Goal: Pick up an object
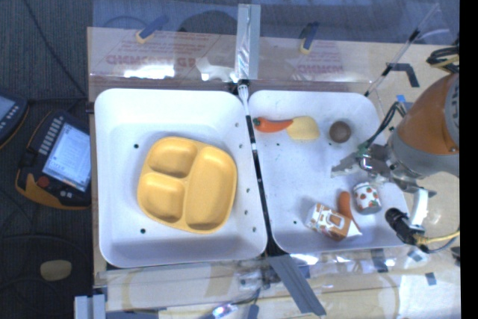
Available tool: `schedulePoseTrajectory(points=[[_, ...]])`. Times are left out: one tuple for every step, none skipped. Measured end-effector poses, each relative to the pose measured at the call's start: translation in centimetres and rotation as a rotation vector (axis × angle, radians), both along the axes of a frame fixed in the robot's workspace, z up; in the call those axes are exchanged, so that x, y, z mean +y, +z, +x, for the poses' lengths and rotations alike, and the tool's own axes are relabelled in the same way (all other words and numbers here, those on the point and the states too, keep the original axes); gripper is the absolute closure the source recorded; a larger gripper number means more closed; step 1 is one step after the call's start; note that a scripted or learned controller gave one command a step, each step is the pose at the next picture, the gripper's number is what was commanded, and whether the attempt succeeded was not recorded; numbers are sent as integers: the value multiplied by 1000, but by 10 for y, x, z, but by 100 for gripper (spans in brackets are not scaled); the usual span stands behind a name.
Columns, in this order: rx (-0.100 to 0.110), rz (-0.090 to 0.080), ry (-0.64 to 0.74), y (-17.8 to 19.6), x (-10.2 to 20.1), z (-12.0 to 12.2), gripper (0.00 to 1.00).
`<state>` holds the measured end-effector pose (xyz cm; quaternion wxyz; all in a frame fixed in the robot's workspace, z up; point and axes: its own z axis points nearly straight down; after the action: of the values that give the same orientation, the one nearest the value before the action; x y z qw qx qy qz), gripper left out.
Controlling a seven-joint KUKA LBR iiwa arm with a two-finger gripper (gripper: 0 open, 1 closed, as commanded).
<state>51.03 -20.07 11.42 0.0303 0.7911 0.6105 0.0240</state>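
At far left, on dark grey carpet (45, 33) crossed by a thin cable, lies a black-and-orange handheld control pendant (56, 160) with a lit screen. Next comes the wooden bench (101, 56), clear plastic sheeting along its back edge. The left shallow white bin (112, 235) holds a yellow plastic plate (187, 183) with three compartments, lying flat near its middle. The right shallow white bin (287, 235) touches it along a dark seam. Near its back wall lie an orange carrot-shaped toy (272, 125), touching a pale yellow rounded piece (304, 129), and a small brown ball (340, 131) just beside that. Near the front wall lies a small printed carton (328, 221), with an orange sausage-shaped toy (343, 202) and a white red-spotted object (367, 197) beside it. The gripper (358, 162) hangs over the bin's right part; whether its fingers are open or closed, I cannot tell, and nothing visibly sits between them.
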Motion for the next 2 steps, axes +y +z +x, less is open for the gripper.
schedulePoseTrajectory(points=[[2, 1, 9, 0, -1, 0, 0], [5, 2, 32, 0, -2, -1, 0]])
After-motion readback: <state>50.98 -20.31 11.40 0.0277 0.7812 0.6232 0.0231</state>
